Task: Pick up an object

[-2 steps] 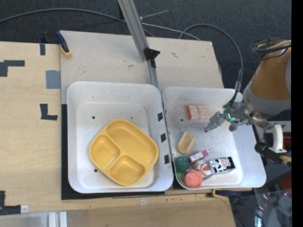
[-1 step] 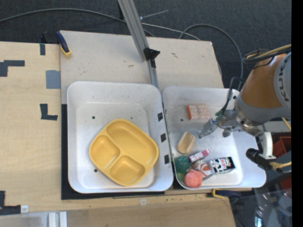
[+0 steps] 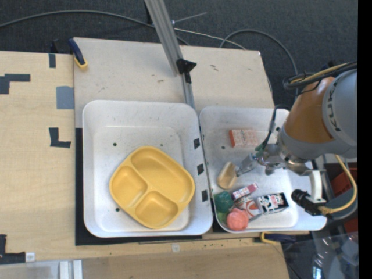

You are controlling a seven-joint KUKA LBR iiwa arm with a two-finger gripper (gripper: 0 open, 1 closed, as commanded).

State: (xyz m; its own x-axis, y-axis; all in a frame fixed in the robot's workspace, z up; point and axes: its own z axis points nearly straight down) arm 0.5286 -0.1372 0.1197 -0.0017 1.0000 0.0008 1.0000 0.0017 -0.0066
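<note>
Objects for picking are piled in the right bin [image 3: 212, 127]: a tan rounded piece [image 3: 226, 175] near the bin's left wall, an orange-and-white small box [image 3: 242, 136] toward the far side, and a cluster at the near edge made up of a green item [image 3: 222, 202], a pink-red ball [image 3: 236, 219], a red-and-white wrapper [image 3: 244, 192] and a black-and-white carton [image 3: 271, 203]. The cluster items are touching one another, probably just dumped loose for random grasp tries. The left bin [image 3: 93, 156] is occupied by a yellow divided tray [image 3: 152, 186], lying flat and slightly turned. The tool [image 3: 251, 163] is seen low over the right bin, just beside the tan piece, between the small box and the cluster; the arm [image 3: 314, 124] is reaching in from the right. Nothing is seen between its fingers, and whether they are apart or together cannot be told at this resolution. The tan piece is judged the likeliest target, being nearest and standing apart from the others. The surface [image 3: 133, 68] behind the bins is bare wood, with a grey pole [image 3: 165, 25] crossing it.
</note>
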